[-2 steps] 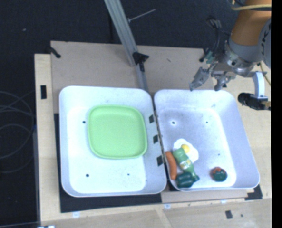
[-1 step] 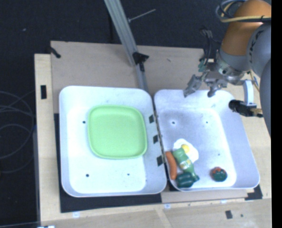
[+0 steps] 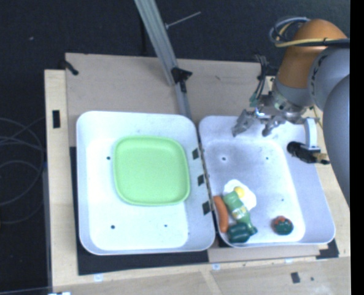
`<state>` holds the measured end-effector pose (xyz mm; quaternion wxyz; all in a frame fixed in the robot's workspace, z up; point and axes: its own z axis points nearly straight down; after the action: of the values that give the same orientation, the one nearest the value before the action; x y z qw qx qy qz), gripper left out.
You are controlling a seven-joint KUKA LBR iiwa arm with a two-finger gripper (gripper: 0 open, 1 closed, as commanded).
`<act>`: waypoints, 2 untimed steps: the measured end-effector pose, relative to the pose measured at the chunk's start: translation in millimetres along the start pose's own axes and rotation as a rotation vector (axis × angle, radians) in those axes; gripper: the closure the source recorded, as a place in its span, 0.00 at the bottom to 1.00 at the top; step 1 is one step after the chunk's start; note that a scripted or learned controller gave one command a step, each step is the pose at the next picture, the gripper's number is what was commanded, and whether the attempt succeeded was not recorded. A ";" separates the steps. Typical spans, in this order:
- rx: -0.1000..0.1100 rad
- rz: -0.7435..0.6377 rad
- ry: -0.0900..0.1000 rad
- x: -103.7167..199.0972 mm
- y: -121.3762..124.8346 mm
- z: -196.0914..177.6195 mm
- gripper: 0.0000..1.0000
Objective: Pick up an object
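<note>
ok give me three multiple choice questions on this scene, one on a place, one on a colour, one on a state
1. Where does the green plate lie?
A. in the left bin
B. in the right bin
C. on the bench outside the bins

2. What colour is the carrot-shaped toy at the right bin's left wall?
A. blue
B. orange
C. white

3. Where is the gripper relative to the toys?
A. down among the toys at the near end
B. over the right bin's far end, apart from them
C. over the green plate

Answers:
1. A, the plate sits in the middle of the left bin.
2. B, it is an orange stick beside the green toys.
3. B, it hangs by the far rim, while the toys cluster at the near end.
</note>
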<state>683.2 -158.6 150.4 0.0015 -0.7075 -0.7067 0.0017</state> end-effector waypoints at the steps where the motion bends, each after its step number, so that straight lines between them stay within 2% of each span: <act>1: -0.001 -0.001 0.000 -0.4 -0.8 52.3 0.00; 2: -0.007 -0.001 -0.002 -1.2 0.8 38.0 1.00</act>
<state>683.8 -159.8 112.4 -0.0016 -0.7072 -0.7070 -0.0003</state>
